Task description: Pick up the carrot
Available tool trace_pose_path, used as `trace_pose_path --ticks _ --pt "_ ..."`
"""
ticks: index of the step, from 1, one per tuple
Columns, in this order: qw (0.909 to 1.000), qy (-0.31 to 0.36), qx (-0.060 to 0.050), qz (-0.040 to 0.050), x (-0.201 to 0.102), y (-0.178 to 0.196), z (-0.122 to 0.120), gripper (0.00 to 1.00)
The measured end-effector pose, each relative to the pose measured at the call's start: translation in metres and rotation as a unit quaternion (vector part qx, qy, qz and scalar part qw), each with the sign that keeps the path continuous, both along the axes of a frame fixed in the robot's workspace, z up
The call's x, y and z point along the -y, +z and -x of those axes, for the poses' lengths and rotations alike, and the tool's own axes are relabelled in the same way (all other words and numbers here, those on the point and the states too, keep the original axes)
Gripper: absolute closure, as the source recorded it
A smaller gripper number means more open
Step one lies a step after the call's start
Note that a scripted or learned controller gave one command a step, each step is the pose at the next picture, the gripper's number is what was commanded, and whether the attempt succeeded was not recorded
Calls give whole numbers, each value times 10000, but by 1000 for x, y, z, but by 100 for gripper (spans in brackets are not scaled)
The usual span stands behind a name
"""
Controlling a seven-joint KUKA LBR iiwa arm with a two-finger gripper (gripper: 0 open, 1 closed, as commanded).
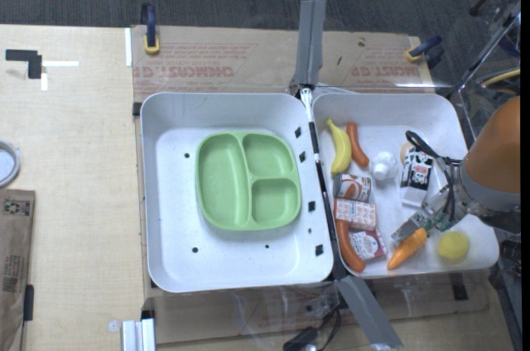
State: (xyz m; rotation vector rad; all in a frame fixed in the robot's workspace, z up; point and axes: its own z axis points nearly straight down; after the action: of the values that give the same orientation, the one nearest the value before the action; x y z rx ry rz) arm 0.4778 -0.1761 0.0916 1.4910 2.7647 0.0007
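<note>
The carrot [406,250] is orange and lies slantwise near the front of the right bin [389,113], its pointed tip toward the front left. My gripper [424,222] reaches in from the right and sits right at the carrot's thick upper end, touching or nearly touching it. The carrot looks to be resting low in the bin. The grey arm with its orange band [497,151] covers the bin's right edge.
A yellow lemon [453,245] lies just right of the carrot. Snack packets [358,215] and a red sausage [349,246] lie to its left. Farther back are a banana [338,146], another sausage [357,144], a white ball [382,167] and a small carton [416,170]. The left bin [166,200] holds a green divided plate [248,180].
</note>
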Motion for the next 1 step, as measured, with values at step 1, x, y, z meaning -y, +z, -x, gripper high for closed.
trace_pose_path --ticks 1 --pt "10000 -19 9 -2 0 9 -1 100"
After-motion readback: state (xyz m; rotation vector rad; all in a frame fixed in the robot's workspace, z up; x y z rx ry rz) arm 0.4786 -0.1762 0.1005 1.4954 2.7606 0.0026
